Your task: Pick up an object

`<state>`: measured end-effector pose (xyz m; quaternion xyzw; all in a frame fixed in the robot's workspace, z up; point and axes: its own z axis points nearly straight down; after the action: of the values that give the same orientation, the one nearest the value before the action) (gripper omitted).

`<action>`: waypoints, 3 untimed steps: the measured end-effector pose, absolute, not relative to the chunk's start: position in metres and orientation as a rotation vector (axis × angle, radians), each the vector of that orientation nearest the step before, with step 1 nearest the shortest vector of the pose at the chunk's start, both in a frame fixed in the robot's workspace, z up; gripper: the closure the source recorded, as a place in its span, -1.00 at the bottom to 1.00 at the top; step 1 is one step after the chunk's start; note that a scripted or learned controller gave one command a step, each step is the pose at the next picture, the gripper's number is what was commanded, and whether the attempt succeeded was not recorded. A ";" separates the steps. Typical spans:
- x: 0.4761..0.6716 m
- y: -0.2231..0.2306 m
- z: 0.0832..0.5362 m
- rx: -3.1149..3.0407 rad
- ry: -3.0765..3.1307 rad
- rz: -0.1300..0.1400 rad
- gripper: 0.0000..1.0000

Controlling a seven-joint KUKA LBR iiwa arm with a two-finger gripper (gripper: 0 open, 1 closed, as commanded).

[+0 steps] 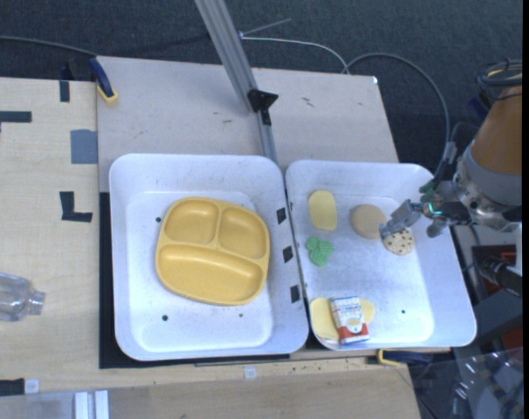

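1. The hand point(402, 223) reaches in over the right bin point(422, 321), and its dark fingers point(395, 227) hang at the upper edge of a speckled cookie point(401, 242).
2. I cannot tell how wide the hand stands; the fingers blur into one dark shape, and nothing shows between them.
3. Likely targets crowd close: a tan round piece point(366, 220) lies just beside the cookie, with a yellow oval piece point(322, 209) and a small green piece point(319, 250) further left.
4. A small carton point(349, 318) sits on a yellow item at the bin's front edge.
5. The left bin point(133, 260) holds a yellow divided plate point(214, 250).
6. Risk: the cookie looks flat, so the fingers may skid over it and close on nothing.
7. Risk: descending off centre could nudge the tan piece or push the cookie toward the bin wall.
8. A clear bottle point(7, 293) lies on the desk point(37, 234), well apart.
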<state>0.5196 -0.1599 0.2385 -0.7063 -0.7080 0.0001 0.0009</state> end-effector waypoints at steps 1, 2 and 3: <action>0.520 -0.159 0.248 -2.215 -2.224 -0.001 1.00; 0.511 -0.155 0.213 -2.218 -2.220 0.006 1.00; 0.509 -0.177 0.193 -2.221 -2.218 0.006 1.00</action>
<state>0.5092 -0.1774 0.1931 -0.7077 -0.7065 0.0018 0.0013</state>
